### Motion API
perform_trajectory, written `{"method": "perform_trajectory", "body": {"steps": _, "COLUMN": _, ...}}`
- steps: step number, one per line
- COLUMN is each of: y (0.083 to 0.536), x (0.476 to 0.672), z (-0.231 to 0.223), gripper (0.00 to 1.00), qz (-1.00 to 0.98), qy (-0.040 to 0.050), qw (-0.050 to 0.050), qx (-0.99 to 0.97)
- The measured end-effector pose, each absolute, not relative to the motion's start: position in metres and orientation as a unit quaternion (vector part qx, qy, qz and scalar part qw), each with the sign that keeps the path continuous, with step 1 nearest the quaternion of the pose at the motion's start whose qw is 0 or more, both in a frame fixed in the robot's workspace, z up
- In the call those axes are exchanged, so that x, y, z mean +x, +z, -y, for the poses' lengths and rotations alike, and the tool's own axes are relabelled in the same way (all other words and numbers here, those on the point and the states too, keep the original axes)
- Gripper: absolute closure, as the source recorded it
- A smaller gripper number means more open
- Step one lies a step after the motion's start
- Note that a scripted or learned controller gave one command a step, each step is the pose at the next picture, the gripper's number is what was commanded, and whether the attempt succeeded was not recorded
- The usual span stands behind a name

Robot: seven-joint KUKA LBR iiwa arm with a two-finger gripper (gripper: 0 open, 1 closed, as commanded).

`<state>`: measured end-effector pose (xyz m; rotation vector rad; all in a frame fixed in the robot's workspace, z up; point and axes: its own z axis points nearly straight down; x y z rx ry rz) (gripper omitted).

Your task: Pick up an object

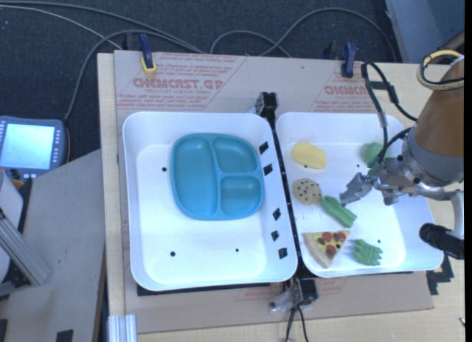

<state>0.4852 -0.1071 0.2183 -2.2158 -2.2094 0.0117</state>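
The right bin [413, 259] holds several toy foods. A yellow piece [308, 155] lies at the back left, with a chocolate-chip cookie [305, 190] in front of it. A long green piece [338, 211] lies at a slant in the middle. A pizza slice [327, 245] and a green leafy piece [366, 252] sit near the front wall. Another green piece [373, 152] shows at the back, partly hidden by the arm. My gripper [359, 188] hangs low over the bin, just right of the cookie and above the upper end of the long green piece. Nothing is visibly held.
A blue divided plate [218, 176] lies in the left bin [147, 259]. A black divider [274, 186] runs between the bins. Cables [380, 105] trail over the right bin's back edge. A teach pendant [31, 146] sits off the bench at left.
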Motion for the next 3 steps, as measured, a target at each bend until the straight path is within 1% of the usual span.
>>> {"method": "perform_trajectory", "body": {"steps": 1, "y": 0.224, "x": 0.488, "z": 0.107, "gripper": 0.0, "qz": 0.707, "qy": 0.0001, "qw": 0.001, "qx": -0.707}}
{"method": "perform_trajectory", "body": {"steps": 2, "y": 0.16, "x": 0.488, "z": 0.107, "gripper": 0.0, "qz": 0.707, "qy": 0.002, "qw": 0.004, "qx": -0.707}}
{"method": "perform_trajectory", "body": {"steps": 3, "y": 0.112, "x": 0.486, "z": 0.116, "gripper": 0.0, "qz": 0.707, "qy": 0.0015, "qw": 0.003, "qx": -0.708}}
